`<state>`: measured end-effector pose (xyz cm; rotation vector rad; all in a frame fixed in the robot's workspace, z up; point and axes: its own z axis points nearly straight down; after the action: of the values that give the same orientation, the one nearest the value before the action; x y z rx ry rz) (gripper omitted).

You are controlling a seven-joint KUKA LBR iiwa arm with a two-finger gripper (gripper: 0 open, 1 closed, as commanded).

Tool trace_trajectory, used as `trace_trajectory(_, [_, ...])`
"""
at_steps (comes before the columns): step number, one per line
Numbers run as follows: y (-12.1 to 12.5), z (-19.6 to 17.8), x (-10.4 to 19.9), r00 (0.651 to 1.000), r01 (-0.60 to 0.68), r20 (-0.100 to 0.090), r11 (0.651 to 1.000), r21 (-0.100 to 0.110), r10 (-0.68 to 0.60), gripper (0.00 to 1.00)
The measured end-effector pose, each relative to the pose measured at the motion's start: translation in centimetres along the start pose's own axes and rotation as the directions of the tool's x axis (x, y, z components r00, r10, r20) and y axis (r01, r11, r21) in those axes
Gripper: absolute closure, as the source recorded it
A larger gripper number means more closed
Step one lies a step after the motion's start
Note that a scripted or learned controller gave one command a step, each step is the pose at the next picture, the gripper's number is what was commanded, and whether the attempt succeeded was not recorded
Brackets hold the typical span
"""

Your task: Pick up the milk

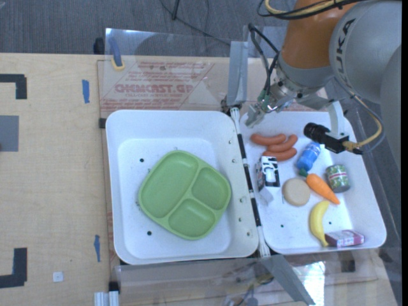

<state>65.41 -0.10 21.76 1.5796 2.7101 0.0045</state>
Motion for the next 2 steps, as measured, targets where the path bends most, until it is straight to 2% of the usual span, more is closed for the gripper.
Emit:
trace_trajectory(1, [0.0, 0.1, 0.0, 1.000, 0.000, 0.000, 1.000, 0.002, 0.000, 0.00])
trace_trajectory(2, [-11.0, 2.2, 0.4, 0.997, 0.083, -0.002, 0.997, 0.004, -0.083, 0.00])
